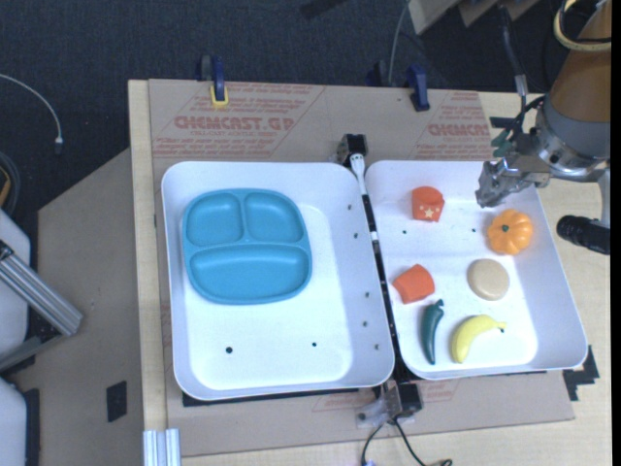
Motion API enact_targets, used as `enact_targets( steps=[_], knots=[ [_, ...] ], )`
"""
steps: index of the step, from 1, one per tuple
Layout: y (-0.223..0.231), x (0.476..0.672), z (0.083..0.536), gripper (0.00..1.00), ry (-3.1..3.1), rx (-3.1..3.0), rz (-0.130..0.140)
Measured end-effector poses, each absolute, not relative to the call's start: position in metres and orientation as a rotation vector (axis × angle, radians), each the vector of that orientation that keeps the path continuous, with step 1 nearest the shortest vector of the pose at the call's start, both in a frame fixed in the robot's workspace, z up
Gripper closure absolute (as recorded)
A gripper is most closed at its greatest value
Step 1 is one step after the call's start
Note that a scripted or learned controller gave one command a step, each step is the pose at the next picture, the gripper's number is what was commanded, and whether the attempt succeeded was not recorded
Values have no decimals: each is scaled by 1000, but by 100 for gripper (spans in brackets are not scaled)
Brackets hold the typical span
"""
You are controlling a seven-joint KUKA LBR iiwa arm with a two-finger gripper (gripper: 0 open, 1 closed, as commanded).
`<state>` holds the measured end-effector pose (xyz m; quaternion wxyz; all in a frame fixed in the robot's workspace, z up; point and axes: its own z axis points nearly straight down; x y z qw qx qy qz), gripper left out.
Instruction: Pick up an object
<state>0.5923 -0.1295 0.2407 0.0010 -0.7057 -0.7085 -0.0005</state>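
The pincer (493,190) hangs over the upper right part of the right bin (553,357), at the end of the grey arm (574,134) with its orange band. How it is set, released or clenched, cannot be told from this slant, and nothing shows between its tips. It stands just above and to the left of a small orange pumpkin (510,231), close to it, though whether they touch cannot be told.

To the pincer's left in the same bin lies a red-orange block with a pale mark (427,204). Lower down sit a round beige piece (488,280), a second orange-red piece (415,282), a dark green pepper (432,330) and a yellow banana (473,336), all apart from one another.

The left bin (272,377) holds a blue divided plate (248,246) in its upper half. Both bins rest side by side on a brown board (291,115) on the counter.
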Motion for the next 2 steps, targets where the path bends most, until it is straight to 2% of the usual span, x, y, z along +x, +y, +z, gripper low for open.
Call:
enact_targets(
  steps=[1,2],
  knots=[
    [-82,571,229,100,-2223,-2214,1],
    [-39,560,225,100,-2224,-2214,0]
  ],
)
